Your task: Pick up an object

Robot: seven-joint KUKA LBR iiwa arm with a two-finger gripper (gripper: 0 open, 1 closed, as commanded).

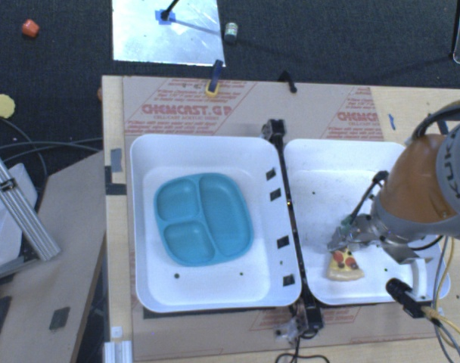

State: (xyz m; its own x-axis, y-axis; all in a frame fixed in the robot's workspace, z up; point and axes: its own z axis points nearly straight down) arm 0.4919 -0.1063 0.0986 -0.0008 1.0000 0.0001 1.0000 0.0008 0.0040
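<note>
A toy pizza slice [344,265] lies in the right bin [321,180], near its front wall. My gripper [345,238] hangs just above the slice's far edge, at the end of the grey arm with the orange band [415,184] that comes in from the right. Its tip looks close to the slice, and I cannot tell whether it touches it. The left bin [150,161] holds a blue divided plate [203,219] with three compartments.
A black divider with clips [284,203] runs between the two bins. Both bins sit on a cardboard sheet [184,108]. Cables [434,316] trail past the front right corner. A metal plate [166,17] lies on the dark floor behind the bench.
</note>
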